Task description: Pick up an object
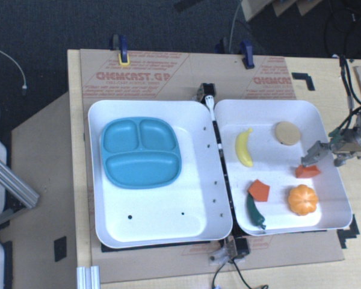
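Orange-red small block (307, 172) lies in the right white bin (271, 110), just beside the grey gripper (316, 155); whether its fingers are apart cannot be told; round orange fruit (302, 200) near the block

Two white bins on a cardboard-topped bench, the gripper at the right bin's far edge.
The left white bin (108, 221) bears a blue three-compartment plastic plate (141, 152). The right white bin (271, 113) holds a yellow banana (245, 148), tan round disc (287, 133), orange pumpkin (302, 199), orange-red block (259, 190), dark green pepper (255, 212) and small red wedge (307, 171), just beside the grey gripper (316, 154).
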